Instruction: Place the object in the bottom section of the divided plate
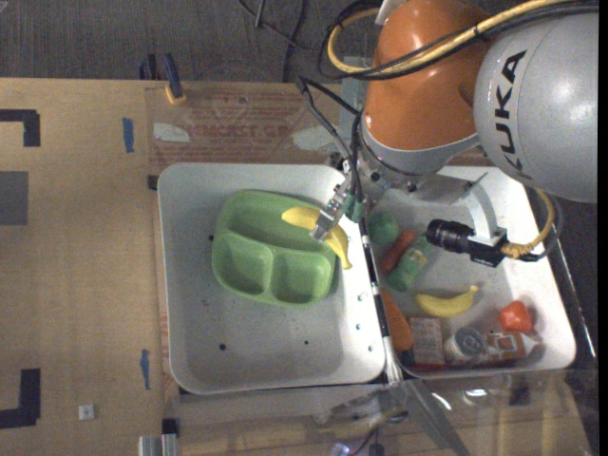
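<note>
**Gripping a banana over the green plate**

Hovering above the left bin, the gripper is pinching a yellow banana between its fingers. The banana is hanging across the upper right rim of the divided plate. A second banana is lying in the right bin.

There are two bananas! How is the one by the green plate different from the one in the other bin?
The banana at the plate lies over the green divided plate in the left bin, under the gripper; the other banana lies in the right bin among other toys. The first is partly hidden by the gripper; the second shows whole. Both are yellow and curved.
</note>
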